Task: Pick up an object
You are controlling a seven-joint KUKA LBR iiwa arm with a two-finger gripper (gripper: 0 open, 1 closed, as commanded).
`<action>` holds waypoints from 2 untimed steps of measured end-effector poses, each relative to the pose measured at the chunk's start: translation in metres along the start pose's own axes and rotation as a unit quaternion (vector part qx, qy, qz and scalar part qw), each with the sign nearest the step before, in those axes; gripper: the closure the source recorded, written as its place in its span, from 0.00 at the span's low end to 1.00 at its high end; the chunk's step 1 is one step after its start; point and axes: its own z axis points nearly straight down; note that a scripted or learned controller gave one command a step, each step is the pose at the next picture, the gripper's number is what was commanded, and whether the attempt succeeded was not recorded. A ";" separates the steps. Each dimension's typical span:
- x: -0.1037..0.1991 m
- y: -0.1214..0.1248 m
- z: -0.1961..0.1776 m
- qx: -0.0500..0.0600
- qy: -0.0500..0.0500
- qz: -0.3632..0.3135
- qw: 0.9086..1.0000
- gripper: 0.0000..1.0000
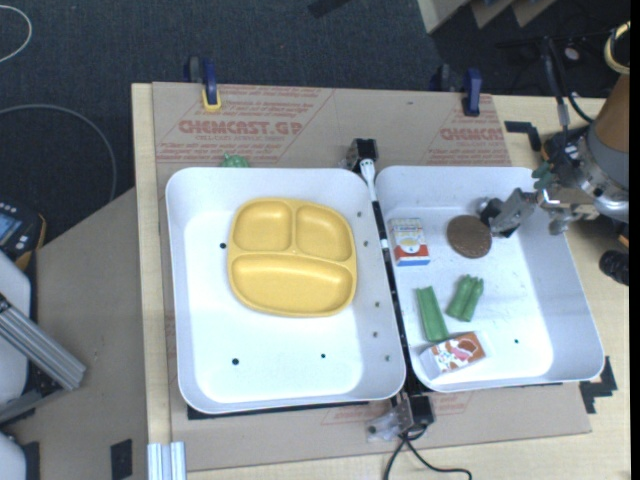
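Note:
The right bin (561, 313) holds several small items. A brown round disc (467, 237) lies near its back. To the left of the disc is a small white carton (409, 241) with red and blue print. Nearer the front are a long green strip (431, 313) and a shorter green piece (465, 298). A red and white packet (455, 353) lies at the front rim. My gripper (500, 214) reaches in from the right and hangs just right of and above the brown disc, close to its edge. Nothing shows in its grasp.
The left bin (190, 298) holds a yellow divided plate (292, 256) in its back half. Blue clamps (208, 76) pin the cardboard base at the back. The arm's wrist (600, 183) sits over the right bin's back right corner.

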 end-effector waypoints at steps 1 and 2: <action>0.038 -0.002 0.127 0.007 0.003 -0.002 1.000 0.00; 0.057 -0.023 0.152 0.000 0.001 0.001 1.000 0.00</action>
